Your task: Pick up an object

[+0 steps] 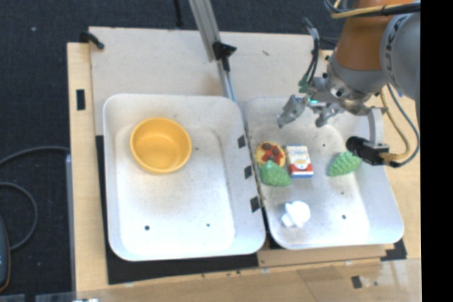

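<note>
My gripper [307,114] hovers over the back of the right bin [375,223], its two fingers spread apart with nothing between them. Below it lie a small red-and-white carton [300,160], a red and yellow toy [270,152] and a green leafy piece [274,175] touching that toy. Near the bin's right side sits a green bumpy object [344,164]. A white crumpled object [296,213] rests near the front. In the left bin [141,237] stands a yellow bowl [161,145].
A metal camera pole [202,3] rises from the bench behind the bins. Black cables [375,148] hang from the arm's wrist over the right bin's right edge. The bench's wooden rim surrounds both bins.
</note>
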Robot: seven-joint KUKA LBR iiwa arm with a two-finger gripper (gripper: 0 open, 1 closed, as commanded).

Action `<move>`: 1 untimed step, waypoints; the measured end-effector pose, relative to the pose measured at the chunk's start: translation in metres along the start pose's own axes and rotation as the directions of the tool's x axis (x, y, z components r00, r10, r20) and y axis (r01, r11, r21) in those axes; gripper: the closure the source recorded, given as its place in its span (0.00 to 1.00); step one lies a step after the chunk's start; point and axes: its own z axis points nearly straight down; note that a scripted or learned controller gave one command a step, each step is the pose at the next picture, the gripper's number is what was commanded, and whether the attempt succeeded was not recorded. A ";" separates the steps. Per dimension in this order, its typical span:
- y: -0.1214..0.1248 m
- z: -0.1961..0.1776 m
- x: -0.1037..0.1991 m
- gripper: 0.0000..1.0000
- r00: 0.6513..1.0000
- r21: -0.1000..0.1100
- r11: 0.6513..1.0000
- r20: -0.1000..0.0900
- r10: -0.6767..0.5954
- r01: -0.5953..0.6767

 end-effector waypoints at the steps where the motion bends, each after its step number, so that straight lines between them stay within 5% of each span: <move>1: 0.009 0.047 0.002 0.00 1.000 0.001 1.000 0.003 0.000 0.000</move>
